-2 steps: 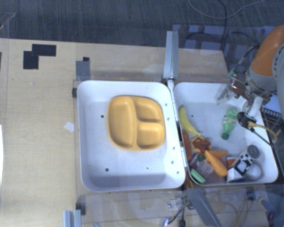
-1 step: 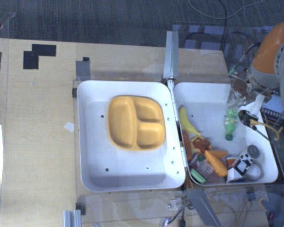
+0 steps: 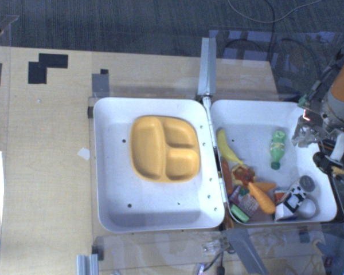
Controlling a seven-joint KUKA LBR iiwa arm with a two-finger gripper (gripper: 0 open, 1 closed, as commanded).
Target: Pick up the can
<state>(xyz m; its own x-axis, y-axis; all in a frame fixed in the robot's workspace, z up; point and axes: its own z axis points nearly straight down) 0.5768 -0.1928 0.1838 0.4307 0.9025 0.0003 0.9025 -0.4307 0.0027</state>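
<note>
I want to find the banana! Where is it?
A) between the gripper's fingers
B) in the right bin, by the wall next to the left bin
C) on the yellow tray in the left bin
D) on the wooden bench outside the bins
B: the banana lies in the right bin, along the wall it shares with the left bin; the yellow tray carries nothing.

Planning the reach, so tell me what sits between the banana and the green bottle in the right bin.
In the camera view, the stretch between the banana and the green bottle is bare white floor of the right bin; the toy pile lies nearer the camera.
</note>
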